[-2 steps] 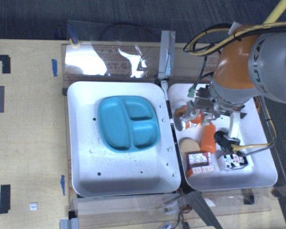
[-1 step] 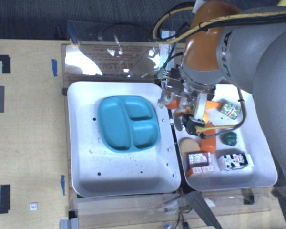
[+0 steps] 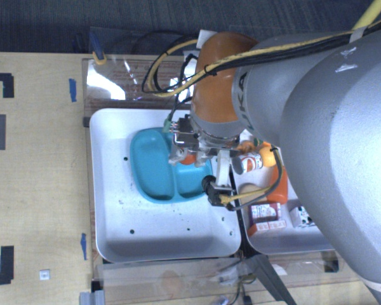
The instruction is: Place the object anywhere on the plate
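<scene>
A blue plate (image 3: 153, 164) with two compartments lies in the left white bin (image 3: 114, 221), toward its upper right. My gripper (image 3: 181, 152) hangs over the plate's right part, under the orange wrist band. A small orange object (image 3: 190, 161) shows right beside the gripper tip, over the plate's right compartment. The wrist hides most of it, so I cannot tell whether it is held or resting on the plate.
The right bin (image 3: 286, 243) holds several items: an orange bottle (image 3: 276, 189), a white and red can (image 3: 249, 164), a red packet (image 3: 267, 216) and a small white piece (image 3: 303, 216). The large grey arm covers the right of the view. Cables run along the bins' far edge.
</scene>
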You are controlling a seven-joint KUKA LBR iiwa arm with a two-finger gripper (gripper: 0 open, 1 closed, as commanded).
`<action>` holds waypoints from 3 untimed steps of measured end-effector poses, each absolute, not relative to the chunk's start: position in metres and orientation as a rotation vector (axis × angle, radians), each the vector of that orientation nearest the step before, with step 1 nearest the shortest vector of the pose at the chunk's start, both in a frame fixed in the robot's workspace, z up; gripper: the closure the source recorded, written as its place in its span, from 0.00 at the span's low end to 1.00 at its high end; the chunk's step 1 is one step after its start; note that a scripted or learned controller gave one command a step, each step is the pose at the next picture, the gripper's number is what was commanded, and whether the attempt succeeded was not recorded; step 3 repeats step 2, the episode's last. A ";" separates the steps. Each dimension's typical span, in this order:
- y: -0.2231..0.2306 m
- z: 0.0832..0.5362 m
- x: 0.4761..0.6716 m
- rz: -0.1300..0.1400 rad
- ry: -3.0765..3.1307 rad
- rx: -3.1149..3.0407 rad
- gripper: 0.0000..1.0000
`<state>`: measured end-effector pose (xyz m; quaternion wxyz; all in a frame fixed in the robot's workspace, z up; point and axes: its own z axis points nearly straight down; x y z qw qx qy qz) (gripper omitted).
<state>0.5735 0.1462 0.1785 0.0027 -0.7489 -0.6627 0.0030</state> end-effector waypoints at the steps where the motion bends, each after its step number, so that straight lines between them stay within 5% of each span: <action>1: 0.180 0.144 0.661 0.011 -2.094 -2.337 1.00; 2: 0.181 0.147 0.663 0.003 -2.096 -2.339 0.00; 3: 0.181 0.147 0.663 0.003 -2.096 -2.339 0.00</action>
